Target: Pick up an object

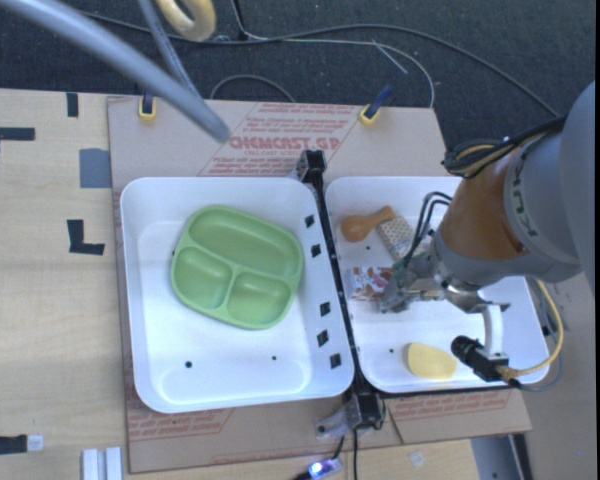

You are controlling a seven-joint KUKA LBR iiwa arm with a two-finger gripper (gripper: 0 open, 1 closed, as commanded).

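My gripper [392, 294] reaches down into the right bin [380, 368], its dark fingers low over a small printed packet [365, 281] near the bin's left side. An orange-brown spoon-shaped object [363, 224] lies at the bin's back left, with a grey textured piece [396, 233] beside it. A pale yellow lemon-like object [430, 361] rests near the bin's front edge. The fingertips are dark and blurred against the packet, and nothing is visibly lifted between them.
The left bin [160, 368] holds a green three-compartment plate [237, 266]. A black divider with clips [325, 268] runs between the bins. The arm's grey and orange wrist [485, 223] covers the right bin's right half. Cables hang near the front right corner [500, 366].
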